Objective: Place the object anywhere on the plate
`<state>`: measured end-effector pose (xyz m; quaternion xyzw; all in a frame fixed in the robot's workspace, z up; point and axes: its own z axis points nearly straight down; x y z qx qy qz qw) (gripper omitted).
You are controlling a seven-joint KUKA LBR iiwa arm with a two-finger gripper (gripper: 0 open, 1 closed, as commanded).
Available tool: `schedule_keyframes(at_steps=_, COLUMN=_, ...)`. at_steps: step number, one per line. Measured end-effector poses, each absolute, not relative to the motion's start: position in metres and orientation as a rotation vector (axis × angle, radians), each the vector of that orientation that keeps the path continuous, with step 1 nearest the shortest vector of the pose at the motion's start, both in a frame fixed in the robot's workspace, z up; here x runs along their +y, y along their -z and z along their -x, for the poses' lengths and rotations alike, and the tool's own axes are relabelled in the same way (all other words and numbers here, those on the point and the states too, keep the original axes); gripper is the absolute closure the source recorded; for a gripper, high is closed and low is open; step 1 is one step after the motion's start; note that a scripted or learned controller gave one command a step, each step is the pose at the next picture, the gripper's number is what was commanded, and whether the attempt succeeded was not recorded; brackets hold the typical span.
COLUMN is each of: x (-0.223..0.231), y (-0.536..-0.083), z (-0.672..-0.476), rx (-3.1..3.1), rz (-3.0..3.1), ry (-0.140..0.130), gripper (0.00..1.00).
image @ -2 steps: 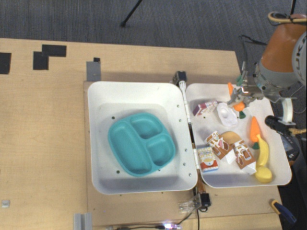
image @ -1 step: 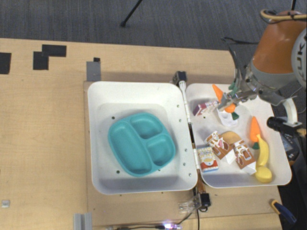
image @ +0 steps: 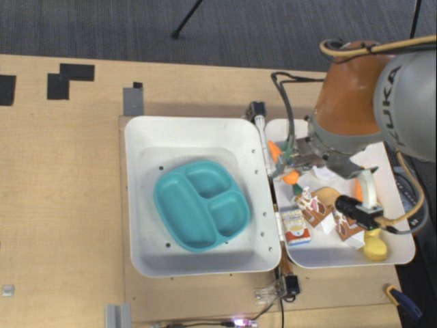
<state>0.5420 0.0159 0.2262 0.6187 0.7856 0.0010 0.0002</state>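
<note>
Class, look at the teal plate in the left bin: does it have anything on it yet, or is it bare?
Bare. The teal plate lies flat in the left bin, and all three of its compartments show plain teal.

1. I see two bins side by side on the bench [image: 61, 203]
2. The plate [image: 200, 205] lies in the left bin [image: 147, 251]
3. The right bin [image: 403, 251] holds small cartons [image: 295, 225] and other items, with the arm [image: 369, 94] above them
</note>
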Motion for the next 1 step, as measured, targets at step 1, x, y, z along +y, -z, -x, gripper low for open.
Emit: schedule_keyframes(at_steps=1, x=0.0146, y=-0.2264, z=-0.5421, rx=2.465, rz=-1.945, ry=-0.002, gripper=0.00)
